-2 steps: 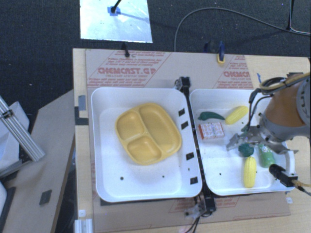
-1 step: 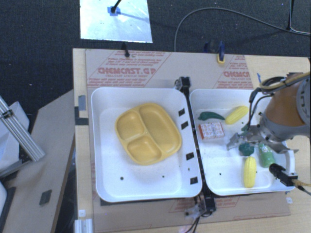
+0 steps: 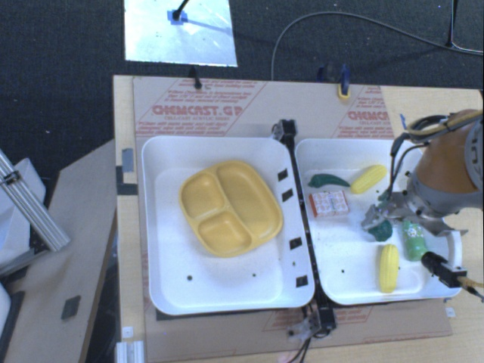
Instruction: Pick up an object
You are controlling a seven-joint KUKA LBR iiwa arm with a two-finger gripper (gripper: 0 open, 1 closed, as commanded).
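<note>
Fingers' state cannot be told; gripper [image 3: 380,221] low in right bin [image 3: 333,290], over a dark green object [image 3: 380,231], contact unclear. Green bottle [image 3: 414,240] just beside, corn cob [image 3: 389,267] below, second corn cob [image 3: 368,178], green pepper [image 3: 328,180], small box [image 3: 329,203] nearby. Yellow divided plate [image 3: 230,207] in left bin [image 3: 162,278]

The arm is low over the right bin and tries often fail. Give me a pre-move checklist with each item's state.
1. Claw over the right bin: ok.
2. Dark green item directly under the claw: ok.
3. Item seen between the claw's tips: cannot tell.
4. Green bottle apart from the dark green item: not ok, close beside it.
5. Lower corn out of the way: ok.
6. Red box and upper corn out of the way: ok.
</note>
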